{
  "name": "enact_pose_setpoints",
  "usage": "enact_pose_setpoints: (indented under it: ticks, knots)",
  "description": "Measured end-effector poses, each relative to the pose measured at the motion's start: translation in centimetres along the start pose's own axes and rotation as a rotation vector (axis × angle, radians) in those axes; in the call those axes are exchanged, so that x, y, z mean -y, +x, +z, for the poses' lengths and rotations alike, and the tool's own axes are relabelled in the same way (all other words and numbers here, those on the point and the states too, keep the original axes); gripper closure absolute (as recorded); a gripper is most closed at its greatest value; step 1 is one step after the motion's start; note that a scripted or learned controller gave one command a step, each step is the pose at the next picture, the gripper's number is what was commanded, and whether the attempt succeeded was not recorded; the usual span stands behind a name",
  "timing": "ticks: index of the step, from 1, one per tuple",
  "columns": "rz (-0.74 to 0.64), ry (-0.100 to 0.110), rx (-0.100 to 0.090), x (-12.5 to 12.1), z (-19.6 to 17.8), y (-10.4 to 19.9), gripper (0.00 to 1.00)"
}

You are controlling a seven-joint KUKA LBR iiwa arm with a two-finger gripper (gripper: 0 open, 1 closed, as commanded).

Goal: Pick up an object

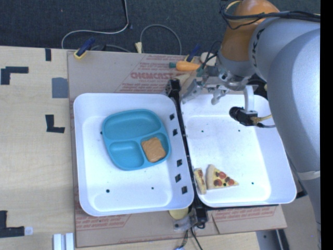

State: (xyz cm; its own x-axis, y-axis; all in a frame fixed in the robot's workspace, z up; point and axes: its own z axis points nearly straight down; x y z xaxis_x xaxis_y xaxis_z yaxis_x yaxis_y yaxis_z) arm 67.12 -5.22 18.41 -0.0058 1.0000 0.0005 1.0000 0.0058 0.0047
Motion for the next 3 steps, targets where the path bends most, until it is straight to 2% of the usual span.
enact_pose_setpoints:
  ticks: [1, 2, 3]
  knots:
    - [0.008, 0.011, 0.001, 7.7, 0.0, -1.5, 0.0]
    - [-0.001, 0.0, -0.001, 0.0, 0.0, 3.2, 0.0]
    - [0.005, 0.011, 0.0, 7.4, 0.0, 5.3, 0.0]
